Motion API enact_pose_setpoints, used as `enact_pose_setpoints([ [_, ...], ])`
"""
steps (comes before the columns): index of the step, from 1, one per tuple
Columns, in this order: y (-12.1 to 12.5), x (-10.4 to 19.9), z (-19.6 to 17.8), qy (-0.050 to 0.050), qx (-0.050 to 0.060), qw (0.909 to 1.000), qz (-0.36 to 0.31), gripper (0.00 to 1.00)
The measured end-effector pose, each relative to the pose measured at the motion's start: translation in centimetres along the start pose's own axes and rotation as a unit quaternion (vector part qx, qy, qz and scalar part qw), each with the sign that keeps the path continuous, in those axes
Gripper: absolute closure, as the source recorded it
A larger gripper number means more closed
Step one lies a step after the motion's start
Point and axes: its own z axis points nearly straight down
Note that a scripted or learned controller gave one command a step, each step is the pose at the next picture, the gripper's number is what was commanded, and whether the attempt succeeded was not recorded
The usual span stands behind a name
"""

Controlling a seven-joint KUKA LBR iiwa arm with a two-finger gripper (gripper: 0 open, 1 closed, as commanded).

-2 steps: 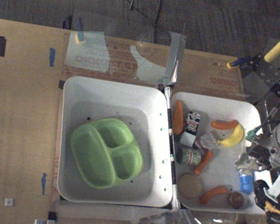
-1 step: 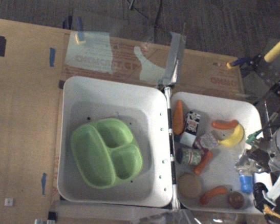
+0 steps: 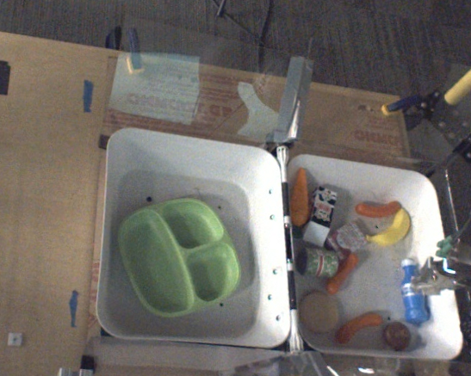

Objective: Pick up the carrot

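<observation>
1. While the gripper [image 3: 455,267] sat at the right rim of the right bin [image 3: 427,185], well apart from the carrot [image 3: 301,197], the step in hand looked like the approach, with no grasp made.
2. Carrot lay at the far left of that bin, long axis running away from the camera, right against the divider wall next to the left bin [image 3: 119,210].
3. Could not tell from the frame how the gripper was set; too small and cluttered there.
4. Just right of the carrot stood a small black-and-white carton [image 3: 324,206]; below the carrot was a dark can [image 3: 321,263] on its side.
5. Judgement: best to come down over the carrot's middle and close across its short width, one side toward the wall, one toward the carton.
6. Risk: tight gap by the wall, so the wall-side finger could have landed on the rim.
7. Risk: carton sat near enough to get bumped or pinched along.
8. Other orange things, a sausage-like piece [image 3: 376,208] near a banana [image 3: 393,231] and others further right of the carrot, could have been mistaken for the target.
9. Green plate [image 3: 178,257] in the left bin played no part.
</observation>
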Motion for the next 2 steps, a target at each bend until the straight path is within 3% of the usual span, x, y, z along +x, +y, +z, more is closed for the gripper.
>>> enact_pose_setpoints([
  [1,0.0,0.0,0.0,0.0,0.0,1.0,0.0,0.0],
  [2,-0.8,5.3,9.6,0.0,-0.003,0.9958,0.091,0.0],
])
